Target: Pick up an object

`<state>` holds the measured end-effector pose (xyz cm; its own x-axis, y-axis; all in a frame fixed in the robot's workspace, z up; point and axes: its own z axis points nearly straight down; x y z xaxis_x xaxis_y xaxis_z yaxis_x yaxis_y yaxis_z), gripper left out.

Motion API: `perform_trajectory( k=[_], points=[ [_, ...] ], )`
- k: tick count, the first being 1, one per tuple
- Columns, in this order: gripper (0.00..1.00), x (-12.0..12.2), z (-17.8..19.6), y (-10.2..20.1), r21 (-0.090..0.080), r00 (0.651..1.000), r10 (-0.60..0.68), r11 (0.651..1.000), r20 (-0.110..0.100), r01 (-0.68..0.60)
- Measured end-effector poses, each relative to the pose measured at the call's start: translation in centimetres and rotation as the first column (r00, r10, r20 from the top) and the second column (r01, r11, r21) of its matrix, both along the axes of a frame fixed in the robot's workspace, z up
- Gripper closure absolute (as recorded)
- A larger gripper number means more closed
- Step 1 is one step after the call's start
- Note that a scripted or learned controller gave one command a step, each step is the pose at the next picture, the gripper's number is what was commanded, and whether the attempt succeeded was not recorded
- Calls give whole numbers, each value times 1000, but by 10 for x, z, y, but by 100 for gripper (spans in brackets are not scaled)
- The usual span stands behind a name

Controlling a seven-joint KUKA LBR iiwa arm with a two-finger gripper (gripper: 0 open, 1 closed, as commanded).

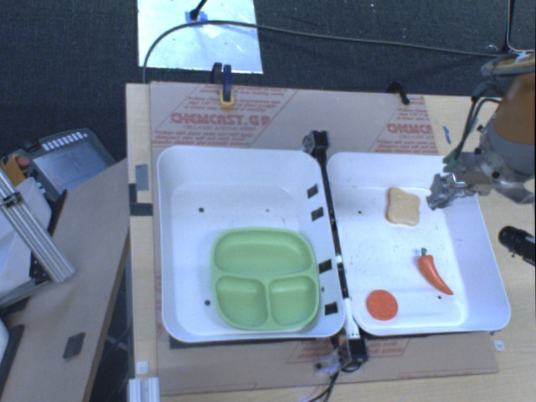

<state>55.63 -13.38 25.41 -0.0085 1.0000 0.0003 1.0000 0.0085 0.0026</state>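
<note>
While upright-slanted, chilli (434, 273) points stem up-left, tip down-right

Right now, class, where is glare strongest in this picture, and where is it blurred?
Camera view: strongest glare on the shiny sheet at the top; the white bins look evenly lit; the gripper looks soft and slightly blurred.

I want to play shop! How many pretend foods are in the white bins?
3, all in the right bin: bread slice at the back, orange carrot toward the front right, red round slice at the front.
</note>
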Motion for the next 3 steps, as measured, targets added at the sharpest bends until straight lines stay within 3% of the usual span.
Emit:
perform_trajectory(
  k=[3],
  points=[
    [100, 10, -21, 156, 1, 1000, 1, 1000, -2, -1]
  ],
)
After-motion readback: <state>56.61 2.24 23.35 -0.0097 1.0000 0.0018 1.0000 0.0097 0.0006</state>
